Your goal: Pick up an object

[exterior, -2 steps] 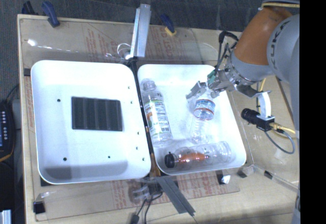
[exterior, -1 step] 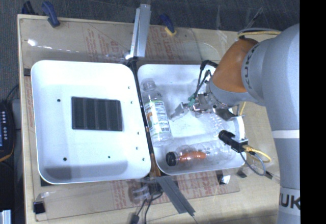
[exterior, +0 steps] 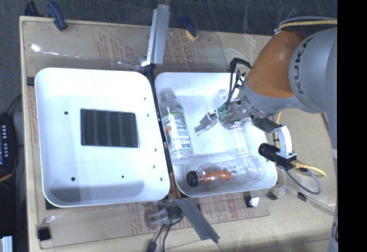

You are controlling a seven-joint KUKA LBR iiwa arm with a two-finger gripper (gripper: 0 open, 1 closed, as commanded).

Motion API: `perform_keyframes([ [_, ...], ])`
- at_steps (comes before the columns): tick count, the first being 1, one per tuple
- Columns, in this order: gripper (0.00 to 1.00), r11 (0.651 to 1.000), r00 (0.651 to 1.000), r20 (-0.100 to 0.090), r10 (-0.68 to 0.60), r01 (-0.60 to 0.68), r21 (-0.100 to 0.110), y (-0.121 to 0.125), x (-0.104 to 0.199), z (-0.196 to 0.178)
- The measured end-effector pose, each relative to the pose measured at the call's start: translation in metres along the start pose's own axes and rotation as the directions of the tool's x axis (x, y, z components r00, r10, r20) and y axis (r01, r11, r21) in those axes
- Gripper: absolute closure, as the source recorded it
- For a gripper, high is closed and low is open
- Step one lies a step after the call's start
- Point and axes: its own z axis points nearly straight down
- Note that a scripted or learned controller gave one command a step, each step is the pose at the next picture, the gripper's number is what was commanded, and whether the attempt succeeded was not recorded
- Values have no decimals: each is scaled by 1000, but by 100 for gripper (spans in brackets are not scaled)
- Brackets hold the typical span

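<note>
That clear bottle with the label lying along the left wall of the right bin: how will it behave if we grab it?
The labelled bottle looks like thin clear plastic and seems empty, so probably light and squashy. It lies on its side, so a nudge may roll it. Its smooth round body could slip from the pincer.

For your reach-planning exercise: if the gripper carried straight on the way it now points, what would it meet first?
The gripper points left across the right bin. First in line is probably the labelled clear bottle along that bin's left wall, though height is hard to judge.
</note>
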Motion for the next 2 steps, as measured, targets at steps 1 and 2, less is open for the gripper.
perform_keyframes([
  [1, 0, 997, 997, -1, -80, 80, 2, -15, 29, 25],
  [2, 0, 997, 997, -1, -80, 80, 2, -15, 29, 25],
])
